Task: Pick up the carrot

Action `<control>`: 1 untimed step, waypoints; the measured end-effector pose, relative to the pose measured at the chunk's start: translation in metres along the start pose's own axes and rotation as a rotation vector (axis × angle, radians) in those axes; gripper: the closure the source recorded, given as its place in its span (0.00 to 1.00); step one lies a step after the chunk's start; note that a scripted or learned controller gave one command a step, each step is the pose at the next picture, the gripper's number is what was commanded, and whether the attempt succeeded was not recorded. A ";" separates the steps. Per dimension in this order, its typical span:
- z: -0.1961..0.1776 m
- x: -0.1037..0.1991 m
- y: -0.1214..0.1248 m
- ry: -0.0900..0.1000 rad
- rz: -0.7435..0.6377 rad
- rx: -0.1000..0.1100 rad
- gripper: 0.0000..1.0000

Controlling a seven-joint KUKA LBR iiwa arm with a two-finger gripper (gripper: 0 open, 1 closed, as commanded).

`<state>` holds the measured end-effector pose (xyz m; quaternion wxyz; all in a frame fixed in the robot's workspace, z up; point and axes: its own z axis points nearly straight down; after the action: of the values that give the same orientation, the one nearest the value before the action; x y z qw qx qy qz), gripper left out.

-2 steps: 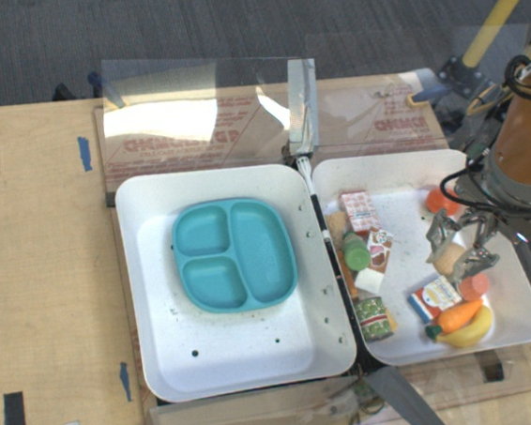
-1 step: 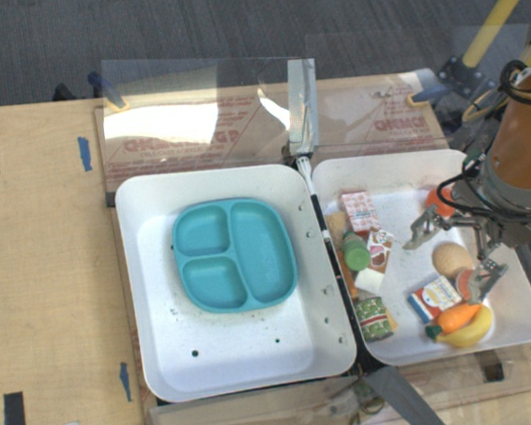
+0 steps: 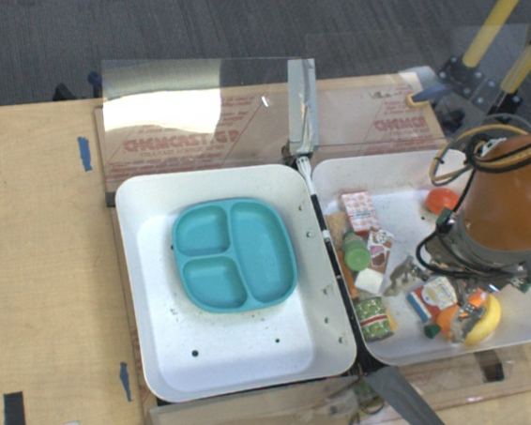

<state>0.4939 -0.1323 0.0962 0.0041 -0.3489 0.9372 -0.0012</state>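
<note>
The carrot (image 3: 443,314), a small orange piece with a green end, lies near the front of the right bin (image 3: 404,187), between a white packet (image 3: 438,291) and a yellow banana (image 3: 485,322). The arm's orange band (image 3: 515,204) hangs over the bin's right side. Below it, my gripper (image 3: 408,274) sits low among the items, just left of and behind the carrot. Wrist and cables hide part of the pile.
The right bin also holds a red-and-white box (image 3: 359,211), a green round piece (image 3: 356,256), a white cube (image 3: 368,282), a green-and-red box (image 3: 373,318) and an orange-red fruit (image 3: 442,200). In the left bin (image 3: 149,266) lies a teal divided plate (image 3: 235,254).
</note>
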 end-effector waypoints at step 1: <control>-0.102 0.048 -0.068 0.000 -0.298 0.003 0.00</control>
<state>0.5011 -0.2154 0.1986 0.0043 -0.4839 0.8751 -0.0033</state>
